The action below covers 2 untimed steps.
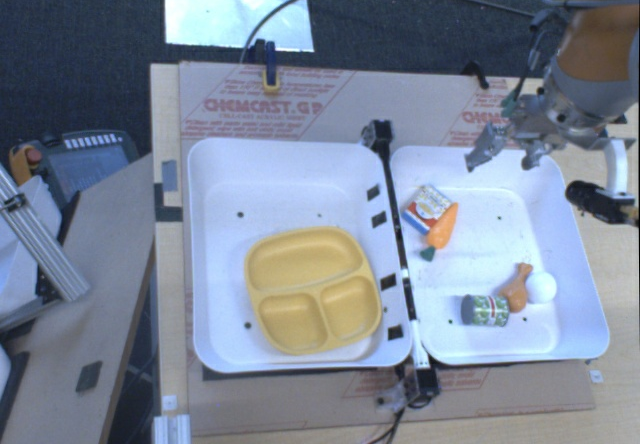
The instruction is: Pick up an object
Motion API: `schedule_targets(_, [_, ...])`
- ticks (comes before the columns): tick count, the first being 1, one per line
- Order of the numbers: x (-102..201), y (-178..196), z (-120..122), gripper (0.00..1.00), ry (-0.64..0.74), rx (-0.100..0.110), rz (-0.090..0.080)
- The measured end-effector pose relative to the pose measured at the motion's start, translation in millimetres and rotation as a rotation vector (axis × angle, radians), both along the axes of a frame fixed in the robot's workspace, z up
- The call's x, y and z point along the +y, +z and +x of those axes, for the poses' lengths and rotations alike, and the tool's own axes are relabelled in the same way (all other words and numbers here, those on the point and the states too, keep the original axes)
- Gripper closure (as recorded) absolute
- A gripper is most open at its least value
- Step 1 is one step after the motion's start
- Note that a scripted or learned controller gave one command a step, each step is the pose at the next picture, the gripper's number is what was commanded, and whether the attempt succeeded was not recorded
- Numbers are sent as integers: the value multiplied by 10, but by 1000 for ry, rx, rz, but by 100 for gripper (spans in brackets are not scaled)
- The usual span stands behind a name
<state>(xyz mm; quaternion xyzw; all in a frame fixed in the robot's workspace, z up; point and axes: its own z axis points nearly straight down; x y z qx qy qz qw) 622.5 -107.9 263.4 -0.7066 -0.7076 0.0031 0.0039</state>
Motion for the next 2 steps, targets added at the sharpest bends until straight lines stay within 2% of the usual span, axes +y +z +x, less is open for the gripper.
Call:
schedule_targets(1, [3, 69, 19, 0, 2, -11, -1])
schedule_targets(2, [-46, -523, -37, 0, 0, -7, -1])
